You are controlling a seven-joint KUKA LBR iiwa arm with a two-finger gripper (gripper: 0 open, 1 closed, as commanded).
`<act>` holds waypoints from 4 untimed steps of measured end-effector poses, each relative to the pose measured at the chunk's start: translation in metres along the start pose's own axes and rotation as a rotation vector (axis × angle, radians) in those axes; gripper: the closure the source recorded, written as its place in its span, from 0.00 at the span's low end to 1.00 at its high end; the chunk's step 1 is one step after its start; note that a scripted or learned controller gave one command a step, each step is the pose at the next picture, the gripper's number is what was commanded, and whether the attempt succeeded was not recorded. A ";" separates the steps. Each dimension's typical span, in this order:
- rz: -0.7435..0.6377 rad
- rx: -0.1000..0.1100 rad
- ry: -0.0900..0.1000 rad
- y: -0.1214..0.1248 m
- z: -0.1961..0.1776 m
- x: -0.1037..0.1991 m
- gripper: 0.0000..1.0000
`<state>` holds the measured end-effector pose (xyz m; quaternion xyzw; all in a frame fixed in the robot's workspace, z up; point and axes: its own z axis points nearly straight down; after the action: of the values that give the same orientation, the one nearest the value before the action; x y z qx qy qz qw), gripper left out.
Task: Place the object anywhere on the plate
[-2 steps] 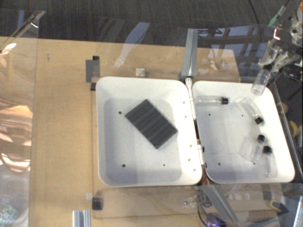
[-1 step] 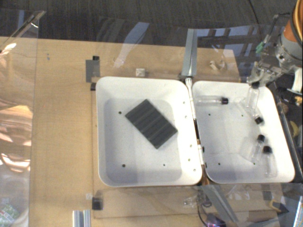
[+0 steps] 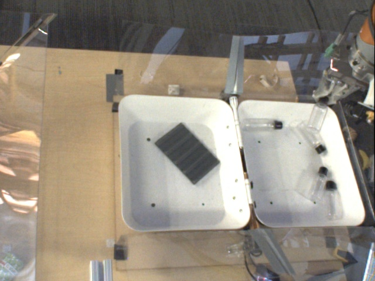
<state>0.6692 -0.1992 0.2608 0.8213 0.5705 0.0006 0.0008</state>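
Two white bins lie side by side on the wooden surface [image 3: 76,174], with the arm at the far right.

Left bin [image 3: 132,157] carries a dark ribbed plate [image 3: 187,153], lying flat and turned at an angle. Right bin [image 3: 351,174] carries several clear vials with black caps; one vial [image 3: 262,123] lies near its far wall, others along its right side. The tool [image 3: 331,89] hangs over the far right corner, touching an upright clear vial [image 3: 317,117]; whether it grips I cannot tell.
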 end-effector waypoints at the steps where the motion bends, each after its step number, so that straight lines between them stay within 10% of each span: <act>1: 0.332 -0.001 0.000 -0.001 -0.069 0.005 1.00; 3: 1.005 0.001 0.000 -0.022 -0.174 -0.013 1.00; 4: 1.008 0.004 -0.001 -0.014 -0.104 0.021 1.00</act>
<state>0.6630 -0.1742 0.3653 0.9947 0.1031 -0.0006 -0.0007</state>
